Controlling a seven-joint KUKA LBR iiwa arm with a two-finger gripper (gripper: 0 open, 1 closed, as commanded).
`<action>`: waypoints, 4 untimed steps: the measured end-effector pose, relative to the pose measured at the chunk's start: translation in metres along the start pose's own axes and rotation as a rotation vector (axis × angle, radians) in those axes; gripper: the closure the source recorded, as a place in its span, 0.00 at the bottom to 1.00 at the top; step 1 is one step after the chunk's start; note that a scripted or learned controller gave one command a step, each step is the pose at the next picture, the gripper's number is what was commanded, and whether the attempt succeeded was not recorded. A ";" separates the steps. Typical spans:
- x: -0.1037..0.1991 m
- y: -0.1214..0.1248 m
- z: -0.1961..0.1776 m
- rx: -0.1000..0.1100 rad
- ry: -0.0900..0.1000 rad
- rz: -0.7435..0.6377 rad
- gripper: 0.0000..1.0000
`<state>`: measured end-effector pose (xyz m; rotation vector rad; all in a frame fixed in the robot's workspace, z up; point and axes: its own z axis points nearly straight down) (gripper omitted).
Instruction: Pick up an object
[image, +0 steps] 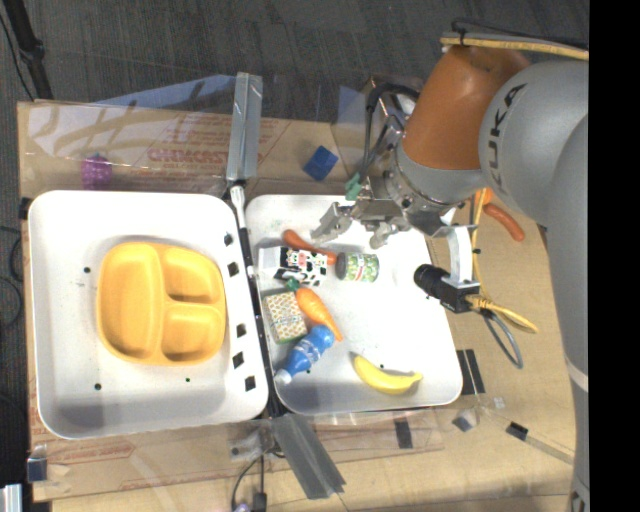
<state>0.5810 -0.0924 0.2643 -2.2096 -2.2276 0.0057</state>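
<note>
Over the right bin (440, 340), near its far edge, the claw (355, 228) is seen with its two fingers spread apart and nothing between them; one fingertip (325, 232) hangs just above the red end of a carrot-like piece (297, 240), the other (380, 238) just above a small green jar (358, 267). The grey arm (530, 130) with its orange band (450, 100) is brought in from the right. Objects for picking are gathered in the left half of the right bin: a black-and-white carton (303, 264) lies touching the jar, a checked packet (285, 315) lies against the bin's left wall, an orange carrot (318, 310) is laid just beside the packet, a blue bottle (305, 352) lies tilted below them, and a banana (385, 375) rests near the bin's near edge, apart from the rest. A black cylinder (435, 282) on the arm's side is seen over the bin's right part. A yellow divided tray (160, 300) is held in the left bin (60, 230). On the bench (520, 370) beyond the bins, a blue block (321, 163) and a purple block (96, 170) are placed well apart.
</note>
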 end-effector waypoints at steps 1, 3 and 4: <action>-0.009 -0.024 0.131 0.002 0.000 -0.044 0.00; -0.008 -0.010 0.154 -0.016 -0.001 -0.061 1.00; 0.016 0.018 0.061 -0.003 0.000 -0.150 1.00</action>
